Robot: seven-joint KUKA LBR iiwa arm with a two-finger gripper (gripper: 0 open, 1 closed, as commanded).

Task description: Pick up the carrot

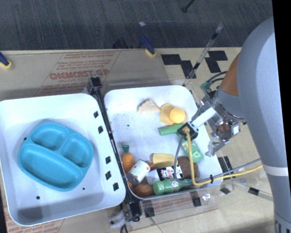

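Lying across the bin (133, 92) from the end effector (217, 140) is the carrot (128, 162).

The grey arm (265, 107) reaches in from the right, big and close to the camera, taking up that side of the view from top to bottom. The orange band (229, 81) shows at the arm's left edge, just above the wrist (227, 103). The wrist bends down and to the left. Below it hangs the hand (220, 132), a compact piece of metal, low and left of the arm's bulk, pointing downward.
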